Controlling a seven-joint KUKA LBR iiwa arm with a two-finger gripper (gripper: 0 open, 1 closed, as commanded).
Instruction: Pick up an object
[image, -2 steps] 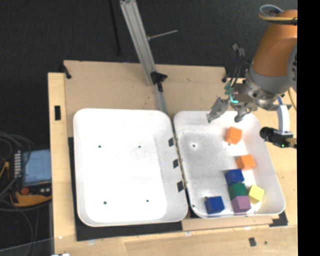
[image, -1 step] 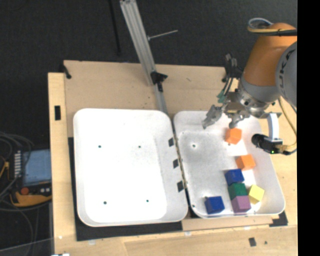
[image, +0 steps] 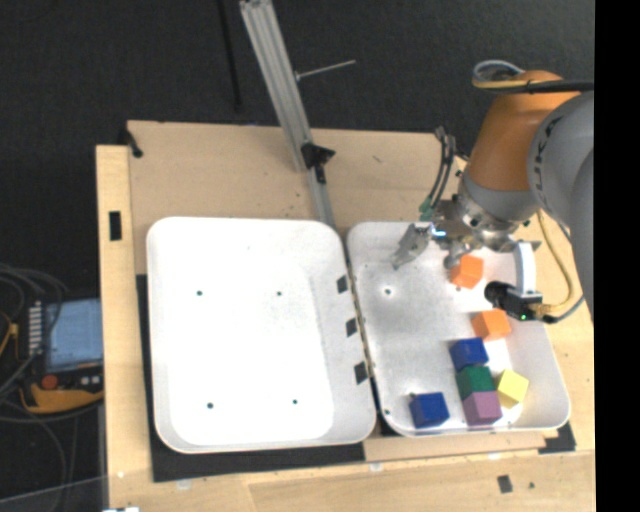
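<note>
The right bin (image: 400, 330) holds several small blocks. An orange block (image: 467, 271) lies near its far end, directly under my gripper (image: 462, 266). The gripper is open, its fingers spread wide to the left and right of that block without touching it. A second orange block (image: 490, 323) sits further down the right side. Below it are a blue block (image: 467, 353), a green block (image: 476, 380), a yellow block (image: 512, 386) and a purple block (image: 483, 406). Another blue block (image: 429, 408) sits near the front edge.
The left bin (image: 245, 330) lies beside the right one, with small clips along the shared edge. A slanted metal post (image: 285, 95) stands behind the bins. A cable with a black connector (image: 505, 296) hangs by the wrist.
</note>
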